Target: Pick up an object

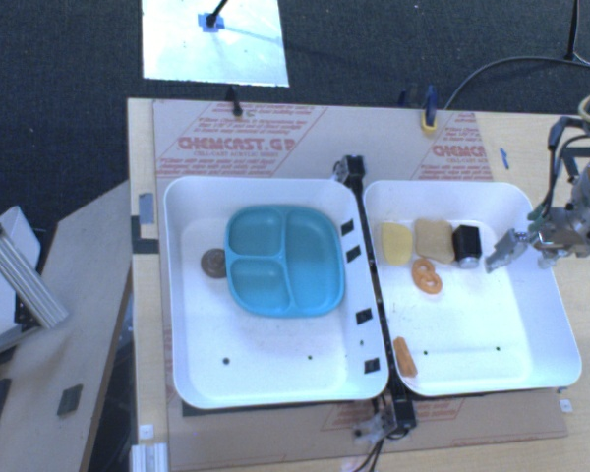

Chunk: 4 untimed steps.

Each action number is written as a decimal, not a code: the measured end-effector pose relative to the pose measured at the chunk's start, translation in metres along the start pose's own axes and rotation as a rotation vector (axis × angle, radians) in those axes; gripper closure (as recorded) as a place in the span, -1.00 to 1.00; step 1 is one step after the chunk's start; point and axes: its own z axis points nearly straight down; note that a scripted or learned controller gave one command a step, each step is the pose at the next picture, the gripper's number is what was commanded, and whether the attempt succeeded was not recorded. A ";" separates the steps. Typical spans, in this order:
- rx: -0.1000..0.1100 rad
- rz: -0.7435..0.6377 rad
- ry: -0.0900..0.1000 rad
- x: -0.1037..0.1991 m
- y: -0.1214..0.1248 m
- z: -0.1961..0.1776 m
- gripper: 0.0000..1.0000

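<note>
Metal two-finger gripper [499, 254] hangs over right white bin [492, 367], just right of small black block [466, 244]; jaw opening unclear, nothing visibly held. Block touches tan square piece [434, 237].

Right bin [531, 362]: 4 items crowd far-left corner, lower floor bare; blue plate [283, 261] fills left bin [192, 362].

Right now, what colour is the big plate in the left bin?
Light blue plate, clearest in the camera view.

The arm [582, 214] is cut off at the right edge; the plate [283, 261] half hides a brown disc [213, 263].
</note>
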 end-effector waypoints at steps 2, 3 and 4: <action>-0.008 -0.001 -0.001 0.000 -0.002 0.055 -1.00; -0.010 -0.001 -0.001 0.004 -0.005 0.097 -1.00; -0.008 -0.001 -0.001 0.002 0.000 0.159 -1.00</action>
